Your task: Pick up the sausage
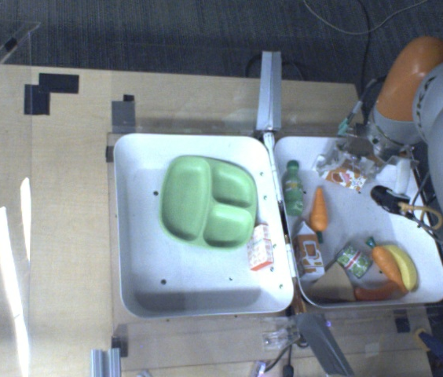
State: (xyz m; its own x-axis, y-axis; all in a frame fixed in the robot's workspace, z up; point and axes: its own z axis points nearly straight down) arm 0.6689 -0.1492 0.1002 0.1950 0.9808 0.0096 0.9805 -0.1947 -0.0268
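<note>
The sausage point(376, 291), probably the reddish piece, lies at the right bin's point(433, 289) near edge beneath a carrot point(387, 265). The hand point(360, 144) hovers far back, grip state unclear; approach low, avoiding the banana point(404, 264).

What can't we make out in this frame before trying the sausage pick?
- Gripper: camera view, fingers hidden by the arm's wrist above a crinkly packet; open or shut unclear.
- Sausage: partly covered by the carrot and banana; its full length is hidden.
- Small can: label too small to read.
</note>
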